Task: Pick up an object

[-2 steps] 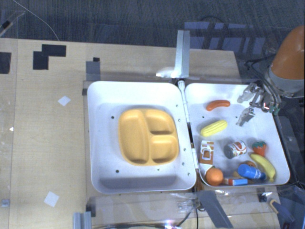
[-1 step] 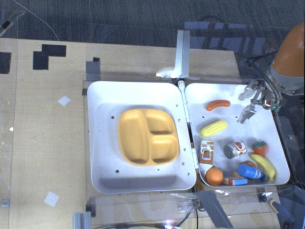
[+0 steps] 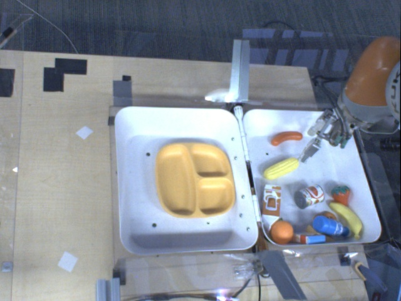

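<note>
The wooden bench [image 3: 56, 187] carries two shallow white bins side by side. The left bin [image 3: 135, 168] holds a yellow divided plate [image 3: 194, 178], which lies flat near the bin's middle with one long compartment on its left and two smaller ones on its right. The right bin [image 3: 369, 212] holds the loose objects. The grey arm with its orange band [image 3: 374, 74] comes in from the right edge and slants down over the right bin's upper right corner. The gripper [image 3: 311, 149] hangs over the upper part of that bin, its slim fingers pointing down and left; they look close together, with nothing visible between them, and their tips lie just right of the corn cob [image 3: 281, 167], though contact cannot be told. The cob lies tilted across the bin's upper middle. Above it lies a red sausage [image 3: 286, 138], apart from the gripper. Along the bin's lower right side lies a banana [image 3: 348, 218], with a strawberry [image 3: 340, 194] just above it. A blue bottle [image 3: 330, 226] lies beside the banana's left. A small can [image 3: 310, 196] sits near the bin's centre, a small carton [image 3: 272, 200] stands at the left wall, and an orange [image 3: 282, 231] rests just below the carton.
</note>
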You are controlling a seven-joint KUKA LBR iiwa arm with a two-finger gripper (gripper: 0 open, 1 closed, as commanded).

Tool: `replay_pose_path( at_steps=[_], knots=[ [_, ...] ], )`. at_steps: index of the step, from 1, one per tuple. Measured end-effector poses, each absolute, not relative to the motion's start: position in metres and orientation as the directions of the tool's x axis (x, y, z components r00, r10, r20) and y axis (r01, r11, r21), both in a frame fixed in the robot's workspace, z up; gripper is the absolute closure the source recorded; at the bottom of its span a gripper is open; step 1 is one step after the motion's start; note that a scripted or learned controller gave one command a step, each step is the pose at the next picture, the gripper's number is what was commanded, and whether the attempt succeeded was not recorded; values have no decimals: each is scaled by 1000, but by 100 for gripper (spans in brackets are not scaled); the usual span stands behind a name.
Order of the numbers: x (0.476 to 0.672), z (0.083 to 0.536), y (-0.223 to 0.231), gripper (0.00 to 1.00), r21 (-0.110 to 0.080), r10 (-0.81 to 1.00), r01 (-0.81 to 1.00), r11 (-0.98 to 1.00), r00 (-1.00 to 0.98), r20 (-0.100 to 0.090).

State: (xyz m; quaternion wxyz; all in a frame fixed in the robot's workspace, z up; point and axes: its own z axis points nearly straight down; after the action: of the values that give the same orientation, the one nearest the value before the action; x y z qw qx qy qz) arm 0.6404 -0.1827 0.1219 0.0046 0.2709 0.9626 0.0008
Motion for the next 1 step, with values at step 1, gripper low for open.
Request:
replay_pose_path(
  at_steps=[1],
  knots=[
    [650,90,-127,0,8,622,622,783,-783,-12]
  ],
)
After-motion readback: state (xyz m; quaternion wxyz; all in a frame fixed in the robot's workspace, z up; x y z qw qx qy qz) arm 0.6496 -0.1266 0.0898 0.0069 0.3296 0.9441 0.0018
